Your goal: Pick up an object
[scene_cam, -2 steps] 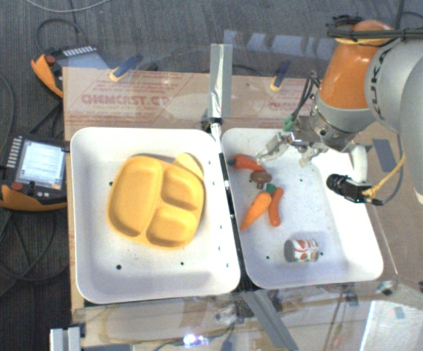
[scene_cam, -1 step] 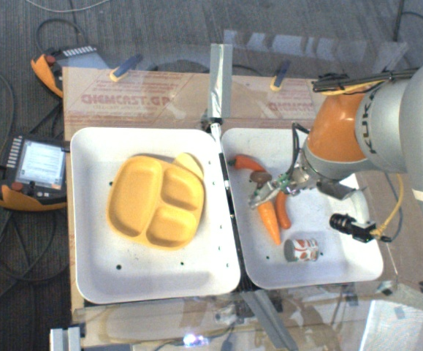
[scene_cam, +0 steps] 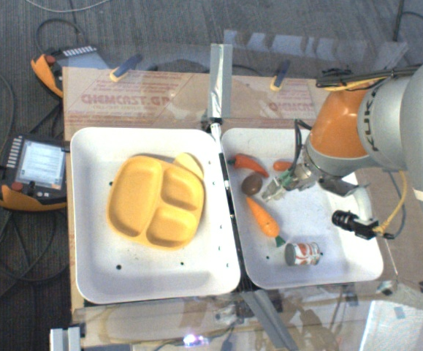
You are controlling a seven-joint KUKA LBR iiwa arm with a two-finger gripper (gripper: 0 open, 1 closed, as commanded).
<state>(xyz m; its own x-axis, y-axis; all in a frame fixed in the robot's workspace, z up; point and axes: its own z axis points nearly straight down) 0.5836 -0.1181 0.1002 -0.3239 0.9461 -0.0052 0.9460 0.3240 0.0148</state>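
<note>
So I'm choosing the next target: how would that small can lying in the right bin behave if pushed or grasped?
The can lies on its side, so a push would probably roll it. Its round, smooth-looking wall may slip in the pincer. It looks small, so likely light.

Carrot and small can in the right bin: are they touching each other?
Apart. The camera view shows white bin floor between the carrot, whose green end points toward the can, and the can lying on its side.
</note>
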